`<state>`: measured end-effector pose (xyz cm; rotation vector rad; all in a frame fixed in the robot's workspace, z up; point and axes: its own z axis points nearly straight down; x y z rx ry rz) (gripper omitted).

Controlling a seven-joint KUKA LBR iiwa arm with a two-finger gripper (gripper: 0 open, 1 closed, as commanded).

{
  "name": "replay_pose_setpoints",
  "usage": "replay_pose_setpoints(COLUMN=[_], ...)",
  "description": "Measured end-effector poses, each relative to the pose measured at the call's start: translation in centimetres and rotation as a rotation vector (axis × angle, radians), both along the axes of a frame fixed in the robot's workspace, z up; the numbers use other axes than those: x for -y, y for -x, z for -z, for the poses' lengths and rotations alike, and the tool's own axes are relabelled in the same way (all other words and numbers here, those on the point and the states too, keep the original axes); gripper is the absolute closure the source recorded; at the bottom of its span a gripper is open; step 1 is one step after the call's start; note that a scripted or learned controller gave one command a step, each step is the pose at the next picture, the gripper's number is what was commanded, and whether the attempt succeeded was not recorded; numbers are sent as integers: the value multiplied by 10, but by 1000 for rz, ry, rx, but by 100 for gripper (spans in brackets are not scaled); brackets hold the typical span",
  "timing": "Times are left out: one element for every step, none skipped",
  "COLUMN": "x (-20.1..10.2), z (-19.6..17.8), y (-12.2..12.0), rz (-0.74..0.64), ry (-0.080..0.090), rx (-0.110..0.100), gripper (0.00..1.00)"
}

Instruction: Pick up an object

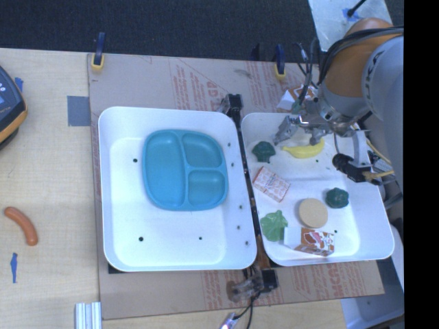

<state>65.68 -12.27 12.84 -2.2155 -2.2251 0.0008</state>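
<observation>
Just one camera here, sitting up above the bench (48, 184) and looking down at a bit of a slant. It's taking in both white bins: left bin (120, 252) sitting mid-frame, right bin (374, 249) running toward the right side. It's hanging far enough back that dark floor is showing along the top, and the arm (363, 53) is poking in at upper right.
</observation>
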Motion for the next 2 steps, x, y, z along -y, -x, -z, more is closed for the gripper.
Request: replay_pose_setpoints(x=[18,33], z=[37,-85], y=[84,137], rz=[0,2], ry=[2,2], rx=[-3,0], gripper=[0,0])
